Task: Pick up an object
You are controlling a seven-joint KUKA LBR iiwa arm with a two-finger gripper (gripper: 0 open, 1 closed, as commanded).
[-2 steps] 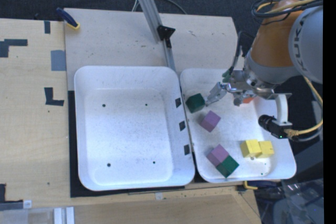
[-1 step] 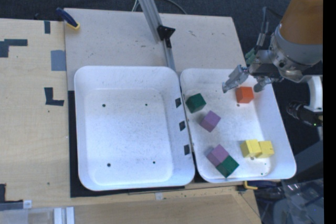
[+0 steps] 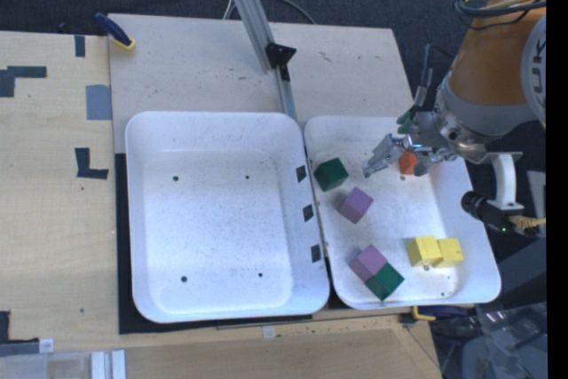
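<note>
My gripper (image 3: 393,157) hangs over the upper part of the right bin (image 3: 475,280), reaching in from the right. A small orange object (image 3: 407,162) shows right against the gripper's tip; whether it is held is unclear. A dark green block (image 3: 331,174) lies just left of the gripper, apart from it. Below that sits a purple block (image 3: 356,204). Near the bin's front edge a second purple block (image 3: 366,262) touches another green block (image 3: 386,281). A yellow piece (image 3: 433,251) lies at the front right.
The left bin (image 3: 142,191) stands beside the right one, sharing a raised rim. A slanted metal pole (image 3: 248,0) crosses the bench behind the bins. The arm's orange band (image 3: 497,40) looms at the right.
</note>
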